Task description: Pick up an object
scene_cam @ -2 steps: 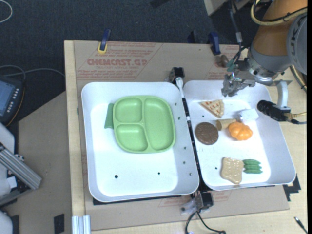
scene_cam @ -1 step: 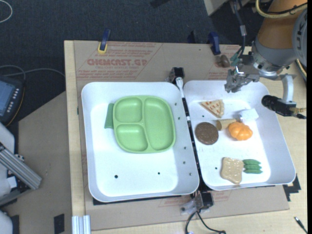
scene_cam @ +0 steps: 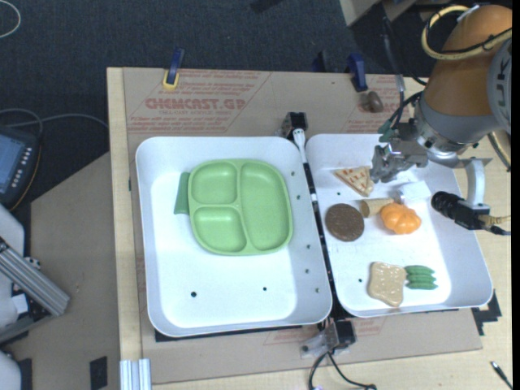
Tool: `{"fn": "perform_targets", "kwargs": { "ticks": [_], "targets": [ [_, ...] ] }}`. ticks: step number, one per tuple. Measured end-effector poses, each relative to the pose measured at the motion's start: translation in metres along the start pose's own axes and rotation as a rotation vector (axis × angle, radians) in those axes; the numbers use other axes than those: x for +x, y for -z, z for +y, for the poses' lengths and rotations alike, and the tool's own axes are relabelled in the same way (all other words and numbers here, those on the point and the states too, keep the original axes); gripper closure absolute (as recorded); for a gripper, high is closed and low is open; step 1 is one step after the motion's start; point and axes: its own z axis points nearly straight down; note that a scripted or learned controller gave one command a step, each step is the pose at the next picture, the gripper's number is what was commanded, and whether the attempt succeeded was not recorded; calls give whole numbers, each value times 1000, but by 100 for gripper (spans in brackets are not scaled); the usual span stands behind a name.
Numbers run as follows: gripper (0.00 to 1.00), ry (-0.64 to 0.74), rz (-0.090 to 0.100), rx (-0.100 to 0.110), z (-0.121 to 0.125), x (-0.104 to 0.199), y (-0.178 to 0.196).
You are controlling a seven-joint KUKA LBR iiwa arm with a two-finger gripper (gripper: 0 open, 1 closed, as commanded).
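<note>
The right bin (scene_cam: 467,258) holds a triangular pizza-slice toy (scene_cam: 355,179), a brown round cookie (scene_cam: 344,222), an orange fruit (scene_cam: 400,218), a tan cracker (scene_cam: 386,283) and green pea pods (scene_cam: 420,277). My gripper (scene_cam: 387,167) hangs over the bin's upper part, just right of the pizza slice and above the orange. I see nothing held between its fingers.
The left bin (scene_cam: 162,242) carries a green divided plate (scene_cam: 240,205). A black divider (scene_cam: 313,210) runs between the bins. A black cylinder (scene_cam: 455,207) on the arm juts over the right bin's right side. Clamps stand at the bench's far edge.
</note>
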Motion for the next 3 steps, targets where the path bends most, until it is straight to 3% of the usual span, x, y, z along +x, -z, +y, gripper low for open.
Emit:
{"fn": "perform_targets", "kwargs": {
  "ticks": [1, 3],
  "targets": [
    [100, 1, -3, -10, -2, -10, 19],
    [100, 2, -1, -6, -4, -2, 19]
  ]
}}
